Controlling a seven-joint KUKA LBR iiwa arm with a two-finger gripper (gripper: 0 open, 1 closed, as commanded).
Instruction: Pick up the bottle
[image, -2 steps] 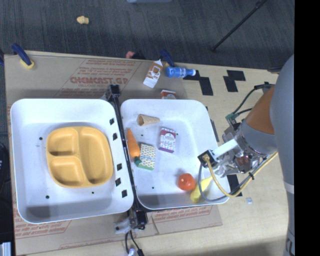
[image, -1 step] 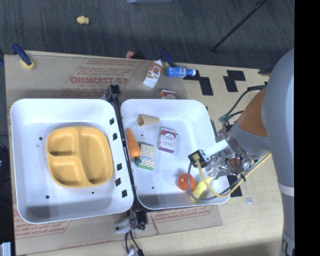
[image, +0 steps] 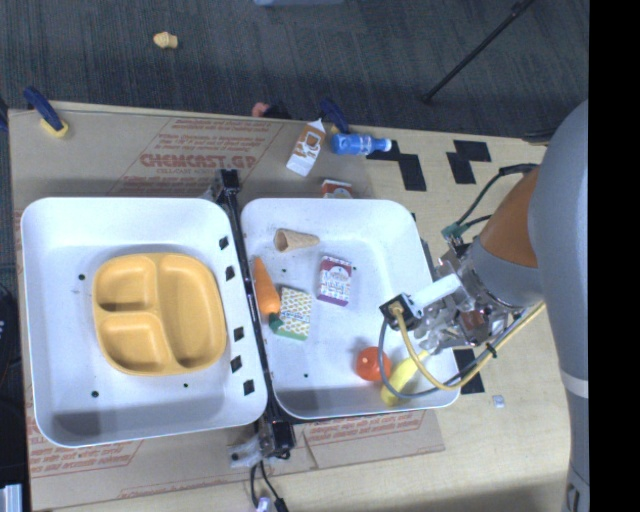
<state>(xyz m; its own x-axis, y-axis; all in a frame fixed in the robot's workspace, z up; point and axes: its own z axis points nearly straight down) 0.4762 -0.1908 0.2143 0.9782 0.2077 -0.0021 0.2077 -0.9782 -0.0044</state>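
Note:
A small blue bottle (image: 357, 145) with a pale cap lies on its side on the cardboard behind the right bin (image: 425, 262), outside it. My gripper (image: 432, 335) hangs over that bin's right rim near the front corner, far from the bottle. Cables and the wrist body crowd around it. Just below and left of it, inside the bin, lie a yellow fruit-like piece (image: 400, 378) and a red-orange ball (image: 371, 363).
The right bin also holds a cone (image: 296, 239), a carrot (image: 265, 287), a patterned box (image: 293, 312) and a purple carton (image: 336, 279). A yellow divided plate (image: 158, 311) lies in the left bin (image: 40, 300). A small carton (image: 306, 148) lies beside the bottle.

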